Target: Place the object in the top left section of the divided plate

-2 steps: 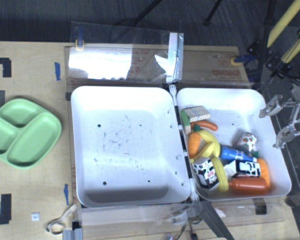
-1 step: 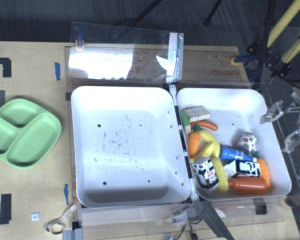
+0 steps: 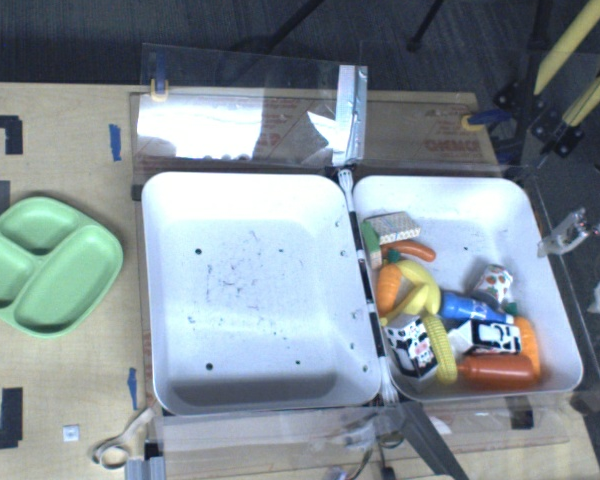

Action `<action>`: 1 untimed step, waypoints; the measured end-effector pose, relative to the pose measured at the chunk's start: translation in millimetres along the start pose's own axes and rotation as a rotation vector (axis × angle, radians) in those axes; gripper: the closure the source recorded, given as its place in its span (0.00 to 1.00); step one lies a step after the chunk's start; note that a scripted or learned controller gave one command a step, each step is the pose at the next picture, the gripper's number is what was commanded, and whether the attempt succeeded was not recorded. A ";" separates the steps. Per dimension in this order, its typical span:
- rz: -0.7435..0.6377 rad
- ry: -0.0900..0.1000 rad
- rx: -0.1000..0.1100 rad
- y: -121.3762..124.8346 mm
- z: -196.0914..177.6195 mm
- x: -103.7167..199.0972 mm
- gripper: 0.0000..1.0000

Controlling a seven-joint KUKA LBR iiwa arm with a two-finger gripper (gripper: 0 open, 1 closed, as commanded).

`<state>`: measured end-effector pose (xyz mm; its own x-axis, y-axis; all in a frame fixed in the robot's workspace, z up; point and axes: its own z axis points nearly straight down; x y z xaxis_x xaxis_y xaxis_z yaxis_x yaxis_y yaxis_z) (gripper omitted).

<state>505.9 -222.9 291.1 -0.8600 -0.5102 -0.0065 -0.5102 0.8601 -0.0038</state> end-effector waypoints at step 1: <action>-0.099 0.000 0.000 2.6 -33.9 4.1 0.00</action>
